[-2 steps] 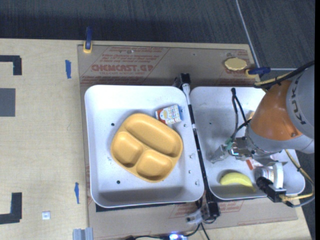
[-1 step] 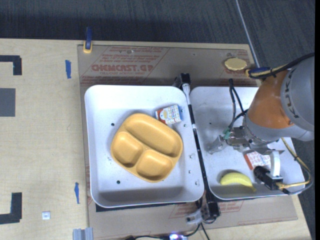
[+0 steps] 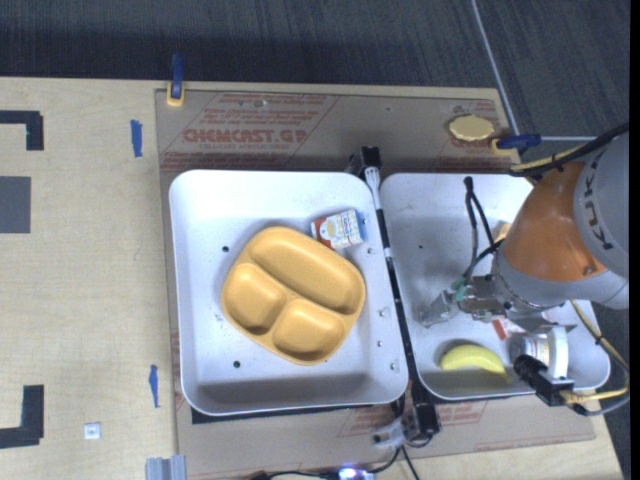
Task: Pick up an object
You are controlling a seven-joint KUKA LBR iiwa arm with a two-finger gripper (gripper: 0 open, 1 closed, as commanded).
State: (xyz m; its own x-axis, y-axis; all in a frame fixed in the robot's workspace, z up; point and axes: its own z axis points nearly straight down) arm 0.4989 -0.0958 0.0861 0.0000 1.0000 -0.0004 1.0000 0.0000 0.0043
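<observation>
I'd take the banana (image 3: 473,359) mid-curve, just below the gripper (image 3: 437,311) | light, soft, bruisable | jaws' state: can't tell

Light wood bench (image 3: 80,298) w/ a brown cardboard sheet (image 3: 330,128) flat on it. Two white bins sit on the sheet, side by side & touching: left bin (image 3: 195,268), right bin (image 3: 420,218). Blue tape bits (image 3: 136,138) on the wood. Round tan disc (image 3: 472,127) near the sheet's back right corner.
</observation>
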